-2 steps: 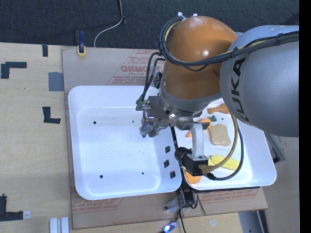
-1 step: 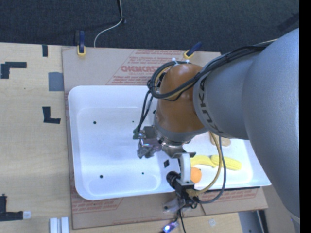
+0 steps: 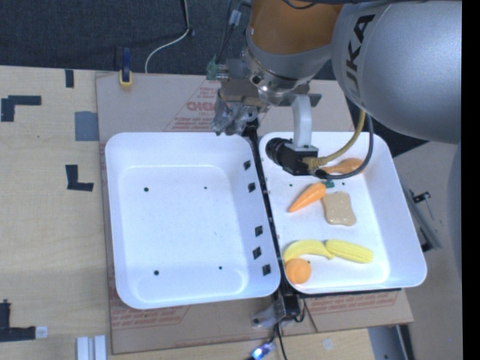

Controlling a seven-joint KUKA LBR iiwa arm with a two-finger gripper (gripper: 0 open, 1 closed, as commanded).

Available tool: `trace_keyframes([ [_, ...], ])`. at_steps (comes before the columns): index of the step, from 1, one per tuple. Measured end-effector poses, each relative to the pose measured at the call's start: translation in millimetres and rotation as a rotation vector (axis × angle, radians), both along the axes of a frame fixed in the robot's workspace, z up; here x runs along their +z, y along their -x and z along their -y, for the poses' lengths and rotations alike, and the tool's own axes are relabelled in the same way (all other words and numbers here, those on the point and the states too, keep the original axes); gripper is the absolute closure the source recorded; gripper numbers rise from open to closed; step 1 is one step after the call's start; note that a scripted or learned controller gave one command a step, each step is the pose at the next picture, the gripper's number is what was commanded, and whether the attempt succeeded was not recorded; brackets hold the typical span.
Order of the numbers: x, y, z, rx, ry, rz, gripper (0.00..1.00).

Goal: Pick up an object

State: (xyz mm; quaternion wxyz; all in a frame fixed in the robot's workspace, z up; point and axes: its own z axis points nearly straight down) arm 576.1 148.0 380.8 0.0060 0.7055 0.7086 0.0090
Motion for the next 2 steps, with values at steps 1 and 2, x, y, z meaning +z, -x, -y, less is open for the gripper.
trace_keyframes([
  [1, -28.0, -6.0, -75.9, 0.003, 0.004, -0.022, 1.0],
  [2, 12.2, 52.3, -86.9, 0.002, 0.003, -0.022, 1.0],
])
